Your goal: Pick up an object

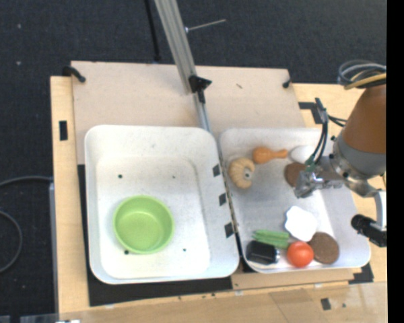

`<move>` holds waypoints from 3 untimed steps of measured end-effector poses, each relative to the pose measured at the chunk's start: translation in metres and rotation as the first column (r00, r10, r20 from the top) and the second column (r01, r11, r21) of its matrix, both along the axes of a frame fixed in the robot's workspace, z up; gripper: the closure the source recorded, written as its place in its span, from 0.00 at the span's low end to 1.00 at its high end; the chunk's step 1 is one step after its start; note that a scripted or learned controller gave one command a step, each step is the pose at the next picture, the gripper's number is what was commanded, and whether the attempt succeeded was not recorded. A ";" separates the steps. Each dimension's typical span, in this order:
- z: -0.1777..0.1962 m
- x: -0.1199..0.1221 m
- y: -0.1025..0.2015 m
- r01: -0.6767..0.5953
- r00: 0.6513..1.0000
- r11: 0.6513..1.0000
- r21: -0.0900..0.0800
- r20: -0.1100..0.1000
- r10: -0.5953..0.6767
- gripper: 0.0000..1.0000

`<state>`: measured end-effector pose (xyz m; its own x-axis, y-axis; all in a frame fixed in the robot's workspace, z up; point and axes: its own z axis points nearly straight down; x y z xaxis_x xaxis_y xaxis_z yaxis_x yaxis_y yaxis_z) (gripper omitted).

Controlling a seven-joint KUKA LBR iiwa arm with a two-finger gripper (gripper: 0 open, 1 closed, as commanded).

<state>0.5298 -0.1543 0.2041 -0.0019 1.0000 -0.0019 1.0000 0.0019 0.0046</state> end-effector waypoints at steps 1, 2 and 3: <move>0.053 -0.006 0.005 -0.002 1.000 1.000 0.000 0.004 0.002 1.00; 0.072 -0.004 0.004 -0.002 1.000 1.000 0.001 0.000 0.002 1.00; 0.070 0.009 0.045 -0.004 1.000 1.000 0.001 -0.001 0.004 1.00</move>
